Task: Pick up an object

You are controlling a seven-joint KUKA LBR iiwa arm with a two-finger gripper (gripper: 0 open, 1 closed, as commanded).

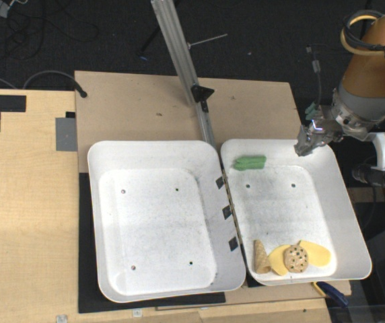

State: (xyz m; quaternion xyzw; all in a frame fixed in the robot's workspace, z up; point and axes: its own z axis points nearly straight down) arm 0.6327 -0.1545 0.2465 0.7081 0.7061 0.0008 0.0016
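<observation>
- The end effector (307,145) is hanging over the far right corner of the right bin (354,237); whether it is wide or narrow, I cannot tell.
- A green object (250,162) is lying at the right bin's far left rim, well apart from the end effector.
- A yellow piece (316,254), a round brown cookie-like object (295,258) and a tan cone-shaped object (262,256) are sitting clustered at the near edge of that bin.
- The left bin (105,180) is resting beside it on the surface (17,200).
</observation>
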